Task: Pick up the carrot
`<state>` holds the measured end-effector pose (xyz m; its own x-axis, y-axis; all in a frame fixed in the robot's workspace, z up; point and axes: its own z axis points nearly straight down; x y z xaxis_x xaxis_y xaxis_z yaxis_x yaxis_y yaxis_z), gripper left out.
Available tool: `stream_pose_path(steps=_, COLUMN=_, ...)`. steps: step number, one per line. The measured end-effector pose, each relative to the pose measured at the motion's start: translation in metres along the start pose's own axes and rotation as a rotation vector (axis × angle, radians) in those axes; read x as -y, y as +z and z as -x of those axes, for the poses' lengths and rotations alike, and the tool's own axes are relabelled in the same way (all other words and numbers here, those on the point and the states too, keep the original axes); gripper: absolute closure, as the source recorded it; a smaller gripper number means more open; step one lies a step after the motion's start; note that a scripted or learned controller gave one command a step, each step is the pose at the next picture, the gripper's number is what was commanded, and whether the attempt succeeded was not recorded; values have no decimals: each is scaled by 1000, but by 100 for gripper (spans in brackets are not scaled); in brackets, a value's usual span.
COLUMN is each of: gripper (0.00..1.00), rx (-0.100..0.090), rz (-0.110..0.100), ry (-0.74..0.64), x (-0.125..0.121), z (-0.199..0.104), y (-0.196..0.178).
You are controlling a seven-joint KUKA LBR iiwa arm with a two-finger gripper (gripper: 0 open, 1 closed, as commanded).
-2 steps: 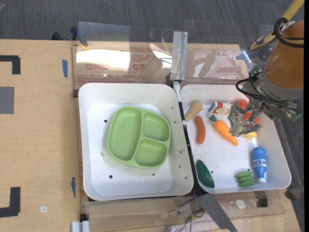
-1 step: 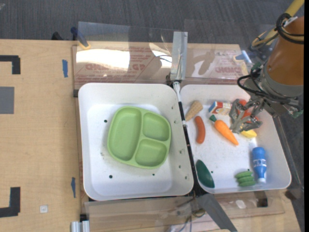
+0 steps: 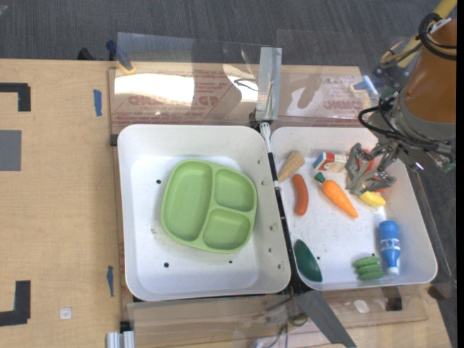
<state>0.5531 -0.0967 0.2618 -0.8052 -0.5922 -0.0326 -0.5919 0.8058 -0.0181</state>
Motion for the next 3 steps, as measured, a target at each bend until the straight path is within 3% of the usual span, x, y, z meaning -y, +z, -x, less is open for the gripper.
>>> stream_pose_path(steps=1, gripper=100, rx=-32, rz=32, ry=-323, x=-23, z=-30, y=150)
stream_pose_path(steps=2, gripper=100, rx=-18, rz=10, ry=-248, x=-40, z=-1, y=-5)
stream_pose_path(steps=3, gripper=100, rx=-16, rz=14, ry=-245, x=-40, z=0, y=-11)
